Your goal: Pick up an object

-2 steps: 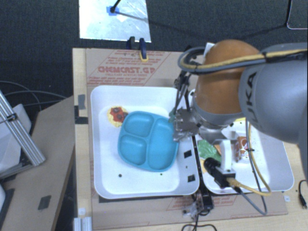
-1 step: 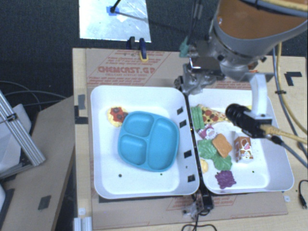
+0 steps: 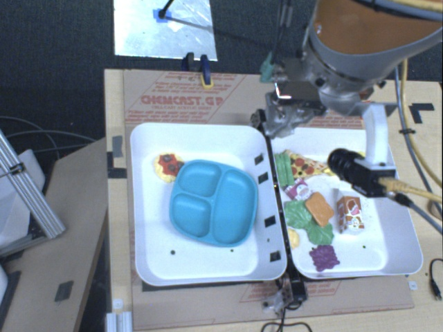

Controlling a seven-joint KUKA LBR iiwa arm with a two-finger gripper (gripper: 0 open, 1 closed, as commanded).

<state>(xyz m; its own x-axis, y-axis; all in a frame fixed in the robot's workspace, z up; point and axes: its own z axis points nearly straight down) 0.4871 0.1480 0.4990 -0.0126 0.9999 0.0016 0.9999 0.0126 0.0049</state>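
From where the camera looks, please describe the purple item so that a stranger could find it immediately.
Start at the right white bin, the one crowded with small toy foods. Go to its near edge, toward the bottom of the view. The purple grape bunch lies there, just below the green leafy pieces; it is the one dark purple, bumpy thing among them.

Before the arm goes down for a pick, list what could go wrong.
1. The toys in the right bin lie crowded: the orange piece rests against green leaves, so a grasp may catch two things or slip.
2. The gripper hangs at the bin's far edge by the divider; a straight descent may strike the rim.
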